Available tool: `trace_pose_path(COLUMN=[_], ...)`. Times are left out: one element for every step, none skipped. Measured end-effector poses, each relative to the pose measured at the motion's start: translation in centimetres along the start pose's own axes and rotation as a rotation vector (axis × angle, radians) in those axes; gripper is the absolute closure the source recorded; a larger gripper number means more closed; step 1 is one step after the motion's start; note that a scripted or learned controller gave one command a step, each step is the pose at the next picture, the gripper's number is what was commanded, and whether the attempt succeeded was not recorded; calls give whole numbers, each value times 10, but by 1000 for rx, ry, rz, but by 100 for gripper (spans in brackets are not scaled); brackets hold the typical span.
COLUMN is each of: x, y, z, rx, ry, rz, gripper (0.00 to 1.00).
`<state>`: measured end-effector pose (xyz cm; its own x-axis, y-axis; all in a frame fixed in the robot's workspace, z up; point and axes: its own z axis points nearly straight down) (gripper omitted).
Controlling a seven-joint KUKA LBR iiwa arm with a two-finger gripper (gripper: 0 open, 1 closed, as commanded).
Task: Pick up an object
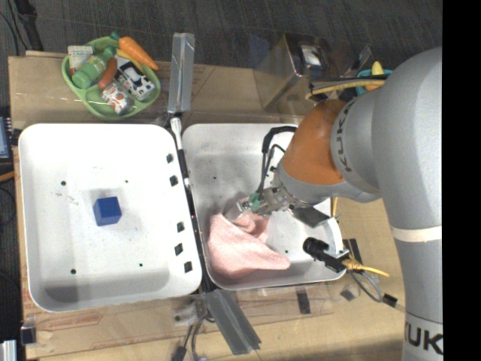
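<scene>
You're looking at flat brown wooden bench [225, 89], seen from above at slant. Two shallow white plastic bins sit directly on it, side by side, walls touching: left bin [45, 201], right bin [218, 145]. Round green plastic bowl [75, 89] heaped with toy food rests on bench beyond left bin's far edge. Dark carpeted floor beyond bench's far side.

We see a block [107, 210] in the left bin [45, 156]; the cloth [240, 247] lies in the right bin [218, 145], a bowl [90, 104] at eleven o'clock.
</scene>
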<state>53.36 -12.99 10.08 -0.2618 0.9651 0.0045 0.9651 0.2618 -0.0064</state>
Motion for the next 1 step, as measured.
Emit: trace_pose_path(x=[1], y=[0], z=[-9], rx=[2], ry=[2], rz=[-3], gripper=[100])
